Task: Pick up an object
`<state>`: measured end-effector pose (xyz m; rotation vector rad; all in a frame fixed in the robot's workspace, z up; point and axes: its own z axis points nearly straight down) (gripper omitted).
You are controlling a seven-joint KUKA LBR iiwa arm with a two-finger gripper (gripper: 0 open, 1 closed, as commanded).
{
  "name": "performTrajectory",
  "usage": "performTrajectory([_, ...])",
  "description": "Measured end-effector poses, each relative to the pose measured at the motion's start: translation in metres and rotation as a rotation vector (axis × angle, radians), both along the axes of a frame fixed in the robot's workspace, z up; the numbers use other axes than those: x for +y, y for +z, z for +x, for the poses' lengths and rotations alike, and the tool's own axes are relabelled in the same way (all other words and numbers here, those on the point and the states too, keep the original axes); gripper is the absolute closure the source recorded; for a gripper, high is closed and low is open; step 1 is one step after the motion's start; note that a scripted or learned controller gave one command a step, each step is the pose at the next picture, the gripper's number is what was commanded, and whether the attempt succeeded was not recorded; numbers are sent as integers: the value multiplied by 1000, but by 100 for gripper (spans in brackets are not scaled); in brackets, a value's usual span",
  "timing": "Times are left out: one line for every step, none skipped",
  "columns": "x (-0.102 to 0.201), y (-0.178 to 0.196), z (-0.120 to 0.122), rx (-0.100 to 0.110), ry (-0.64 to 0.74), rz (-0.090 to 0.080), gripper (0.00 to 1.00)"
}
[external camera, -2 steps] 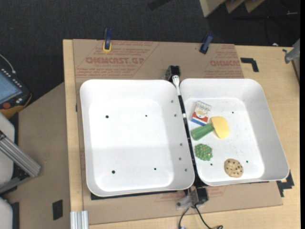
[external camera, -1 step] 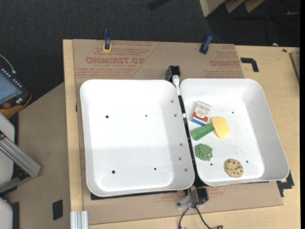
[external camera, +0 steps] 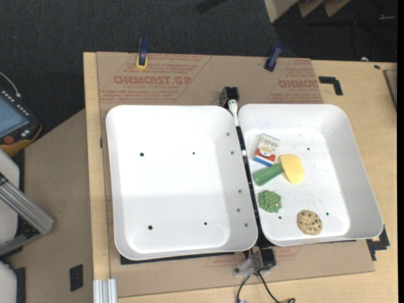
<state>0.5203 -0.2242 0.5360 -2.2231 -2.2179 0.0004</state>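
1. two white bins, left bin (external camera: pixel 170 232) and right bin (external camera: pixel 353 169), each dotted with small dark spots.
2. brown cardboard sheet (external camera: pixel 189 77) with faded red lettering.
3. small carton (external camera: pixel 267 149), white with red, orange and blue.
4. green stalk (external camera: pixel 267 174) joined to a yellow piece (external camera: pixel 292 168).
5. green bumpy round (external camera: pixel 269 201).
6. tan cookie (external camera: pixel 309 221) speckled dark.
7. blue-and-yellow clamp (external camera: pixel 142 53), blue clamp (external camera: pixel 274 56).

bench (external camera: pixel 189 74) | brown board | left bin (external camera: pixel 126 232), right bin (external camera: pixel 360 194) touching
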Motion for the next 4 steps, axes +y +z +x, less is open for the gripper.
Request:
performTrajectory([1,-1,-22,0,3,0,0])
performTrajectory([68,0,-42,0,8,1,0])
performTrajectory([8,-1,-41,-5,-2,-5,0])
performTrajectory([10,11,-40,-10,2,-7,100])
